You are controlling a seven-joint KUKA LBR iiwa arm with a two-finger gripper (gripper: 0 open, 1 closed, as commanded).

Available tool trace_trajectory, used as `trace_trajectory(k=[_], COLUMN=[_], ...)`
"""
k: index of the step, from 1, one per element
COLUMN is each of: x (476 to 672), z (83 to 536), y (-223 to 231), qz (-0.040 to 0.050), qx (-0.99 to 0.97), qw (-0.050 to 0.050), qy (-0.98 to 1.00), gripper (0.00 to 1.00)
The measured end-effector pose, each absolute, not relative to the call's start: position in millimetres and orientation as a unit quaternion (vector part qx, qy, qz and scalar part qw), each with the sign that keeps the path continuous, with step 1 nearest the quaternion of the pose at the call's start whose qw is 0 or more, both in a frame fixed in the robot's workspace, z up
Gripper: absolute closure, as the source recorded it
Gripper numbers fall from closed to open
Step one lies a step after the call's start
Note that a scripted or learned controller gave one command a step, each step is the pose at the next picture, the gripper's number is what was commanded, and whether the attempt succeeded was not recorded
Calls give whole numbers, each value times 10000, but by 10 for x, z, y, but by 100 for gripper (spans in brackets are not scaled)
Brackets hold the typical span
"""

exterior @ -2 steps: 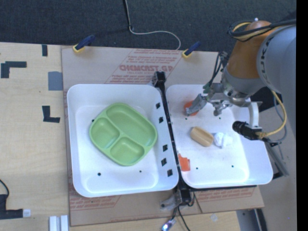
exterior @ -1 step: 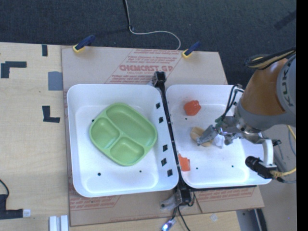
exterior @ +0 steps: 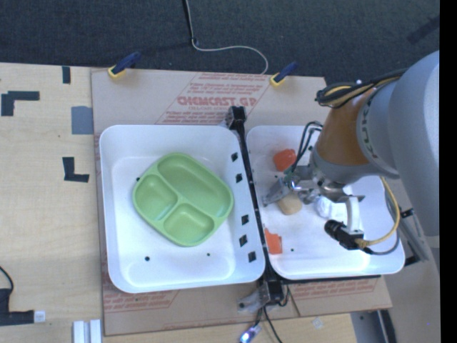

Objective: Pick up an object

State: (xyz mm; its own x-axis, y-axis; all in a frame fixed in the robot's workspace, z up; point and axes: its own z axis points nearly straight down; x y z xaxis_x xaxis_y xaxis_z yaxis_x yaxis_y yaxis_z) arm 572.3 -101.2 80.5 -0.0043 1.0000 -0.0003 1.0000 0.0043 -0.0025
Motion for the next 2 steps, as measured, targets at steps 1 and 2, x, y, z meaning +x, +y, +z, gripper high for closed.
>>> trace_trajectory(k=[1,2], x=[5715,5926], z=[950,1903], y=[-1028,-394], qz=[6,-38], qx=[-7064,-7040], qw=[-5,-25], qy=[-7078,-7101], gripper=[100,100])
